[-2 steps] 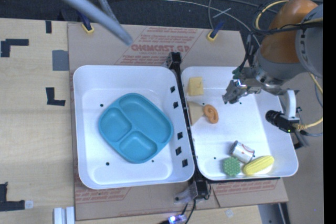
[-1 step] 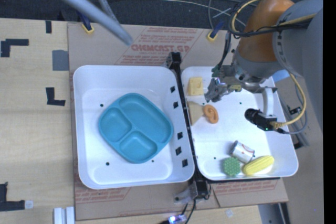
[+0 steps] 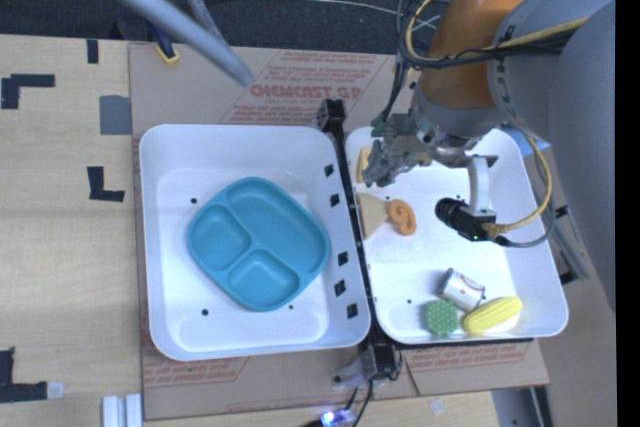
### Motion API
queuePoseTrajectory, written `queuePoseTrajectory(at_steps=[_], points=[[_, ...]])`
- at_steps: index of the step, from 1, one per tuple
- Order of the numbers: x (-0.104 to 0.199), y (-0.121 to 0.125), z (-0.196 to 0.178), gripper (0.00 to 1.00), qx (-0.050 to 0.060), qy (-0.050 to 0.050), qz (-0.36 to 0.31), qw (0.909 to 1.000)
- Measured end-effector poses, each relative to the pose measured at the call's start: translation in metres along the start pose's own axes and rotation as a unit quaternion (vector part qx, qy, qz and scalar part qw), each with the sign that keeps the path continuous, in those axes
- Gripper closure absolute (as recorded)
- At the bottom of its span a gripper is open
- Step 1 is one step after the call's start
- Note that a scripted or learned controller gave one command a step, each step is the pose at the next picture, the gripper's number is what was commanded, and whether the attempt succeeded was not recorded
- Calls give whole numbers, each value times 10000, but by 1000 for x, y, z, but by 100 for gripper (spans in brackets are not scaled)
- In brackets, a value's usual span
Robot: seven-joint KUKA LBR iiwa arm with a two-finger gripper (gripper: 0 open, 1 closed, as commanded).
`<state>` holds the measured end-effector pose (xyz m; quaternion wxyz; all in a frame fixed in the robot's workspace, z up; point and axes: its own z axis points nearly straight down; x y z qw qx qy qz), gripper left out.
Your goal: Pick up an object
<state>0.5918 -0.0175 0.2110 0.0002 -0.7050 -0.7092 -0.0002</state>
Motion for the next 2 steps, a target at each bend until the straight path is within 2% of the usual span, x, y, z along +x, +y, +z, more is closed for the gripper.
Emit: queuePoseTrajectory(at_steps=[2], points=[[90, 1, -13, 100, 9, -1, -1, 10000]])
